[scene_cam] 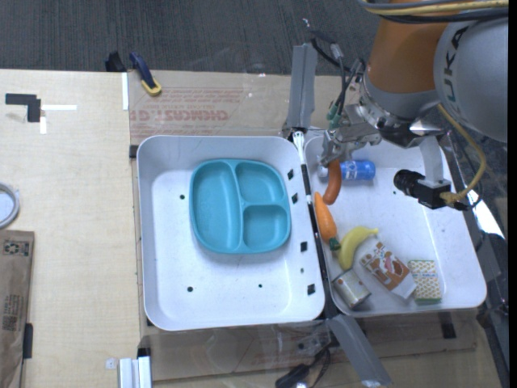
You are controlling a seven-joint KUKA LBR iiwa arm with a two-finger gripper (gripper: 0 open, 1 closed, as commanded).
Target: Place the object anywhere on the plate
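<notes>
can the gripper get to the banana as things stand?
Probably yes. The banana lies uncovered in the right bin, carrot and carton beside it; the gripper hangs nearby.

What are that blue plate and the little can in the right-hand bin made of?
The blue plate looks like moulded plastic: one even turquoise colour, a soft sheen, rounded dividers. The can looks like metal: a grey, shiny end catches the light. Neither can be confirmed by look alone.

Grey arm with an orange band, looped by yellow-black cables.
</notes>
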